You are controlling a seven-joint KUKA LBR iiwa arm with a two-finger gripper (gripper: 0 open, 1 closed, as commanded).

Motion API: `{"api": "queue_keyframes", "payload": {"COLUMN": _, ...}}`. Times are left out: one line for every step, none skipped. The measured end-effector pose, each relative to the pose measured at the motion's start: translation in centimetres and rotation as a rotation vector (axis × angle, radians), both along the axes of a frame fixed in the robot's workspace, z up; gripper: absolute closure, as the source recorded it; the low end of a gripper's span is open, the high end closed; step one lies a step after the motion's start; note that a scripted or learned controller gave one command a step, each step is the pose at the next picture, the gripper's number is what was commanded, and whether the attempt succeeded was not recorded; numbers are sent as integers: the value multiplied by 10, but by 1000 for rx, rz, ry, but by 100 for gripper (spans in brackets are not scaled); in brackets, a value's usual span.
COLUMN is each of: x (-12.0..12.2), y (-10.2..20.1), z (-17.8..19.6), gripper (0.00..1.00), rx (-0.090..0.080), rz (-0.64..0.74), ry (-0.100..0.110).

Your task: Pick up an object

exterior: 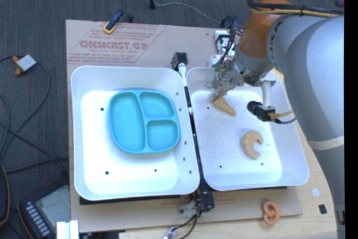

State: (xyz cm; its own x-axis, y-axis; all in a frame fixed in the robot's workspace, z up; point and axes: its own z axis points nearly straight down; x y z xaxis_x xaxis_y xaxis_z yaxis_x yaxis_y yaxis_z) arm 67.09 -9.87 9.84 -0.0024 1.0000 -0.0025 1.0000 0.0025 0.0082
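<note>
In the right white bin (291, 170) lie a tan wedge-shaped piece (224, 105) near the back and a tan croissant-shaped piece (252, 144) toward the middle. My gripper (222, 88) hangs low at the bin's back left, its tip right at the upper end of the wedge. Whether it touches or grips the wedge is unclear from this angle. The arm's orange band (258, 28) rises behind it.
The left white bin (89, 176) holds a light blue divided plate (144, 121). A small orange ring (271, 212) lies on the board in front of the right bin. Cables and a black clamp (179, 60) sit at the bins' back junction.
</note>
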Motion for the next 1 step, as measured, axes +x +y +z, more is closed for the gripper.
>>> {"api": "queue_keyframes", "payload": {"x": -2, "y": -74, "z": 48, "gripper": 100, "rx": -1, "rz": -3, "ry": 6}}
